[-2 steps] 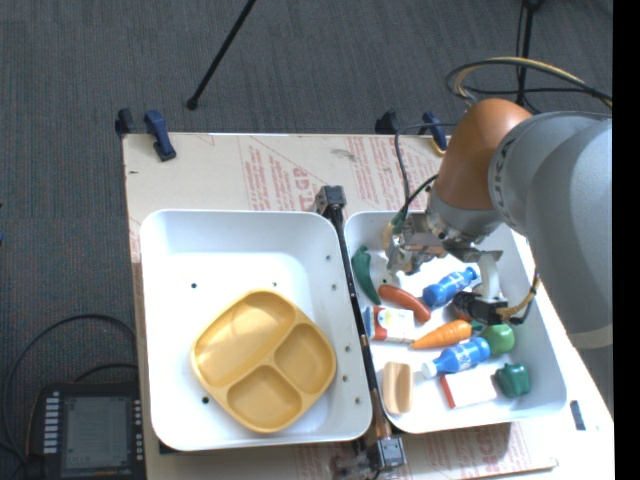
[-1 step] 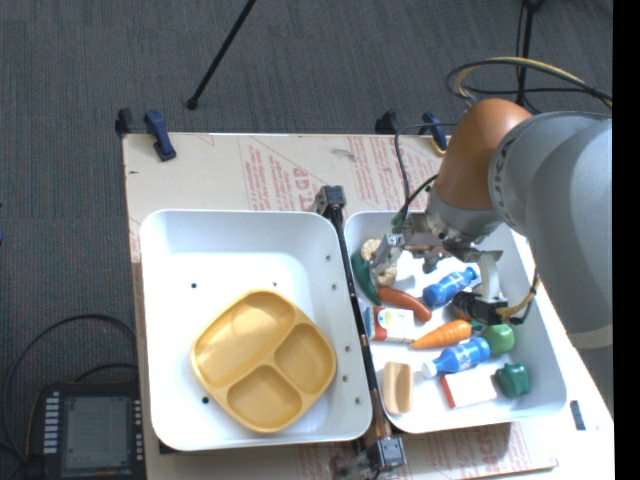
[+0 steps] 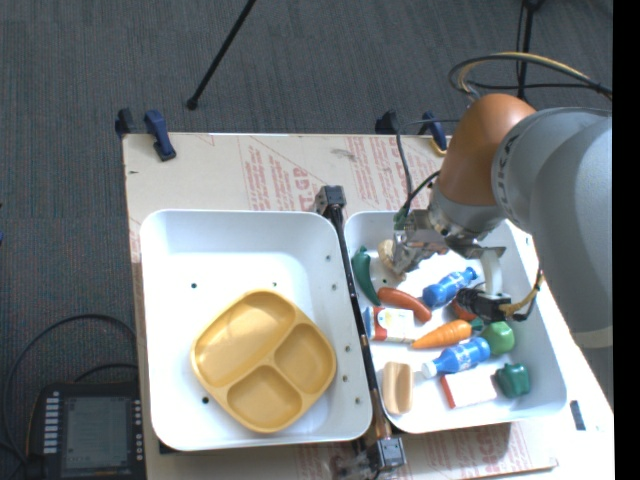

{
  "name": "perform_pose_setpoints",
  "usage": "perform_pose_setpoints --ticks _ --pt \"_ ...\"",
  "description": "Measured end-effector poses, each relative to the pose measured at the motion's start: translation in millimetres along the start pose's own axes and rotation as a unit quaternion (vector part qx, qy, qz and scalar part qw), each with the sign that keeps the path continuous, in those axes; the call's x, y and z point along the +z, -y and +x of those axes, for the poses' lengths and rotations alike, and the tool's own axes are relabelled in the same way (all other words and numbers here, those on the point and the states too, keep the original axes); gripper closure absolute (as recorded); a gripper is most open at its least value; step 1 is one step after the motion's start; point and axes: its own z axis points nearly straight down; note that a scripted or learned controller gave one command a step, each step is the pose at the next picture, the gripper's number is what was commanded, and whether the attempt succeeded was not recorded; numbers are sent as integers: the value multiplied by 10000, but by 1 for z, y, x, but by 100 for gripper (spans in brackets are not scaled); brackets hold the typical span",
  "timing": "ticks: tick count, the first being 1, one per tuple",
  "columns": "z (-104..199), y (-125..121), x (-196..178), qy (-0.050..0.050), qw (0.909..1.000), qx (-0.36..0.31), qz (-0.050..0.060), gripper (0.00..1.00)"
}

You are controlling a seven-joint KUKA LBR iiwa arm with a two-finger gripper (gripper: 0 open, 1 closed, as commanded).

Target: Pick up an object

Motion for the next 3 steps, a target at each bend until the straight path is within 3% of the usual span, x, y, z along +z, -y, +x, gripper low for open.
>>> perform_pose_setpoints --ticks 1,2,3 --pt "0 1 1 -1 10000 1 12 0" --pt "0 1 -7 -6 10000 -5 29 100" --pt "0 1 -7 -5 10000 -6 30 0"
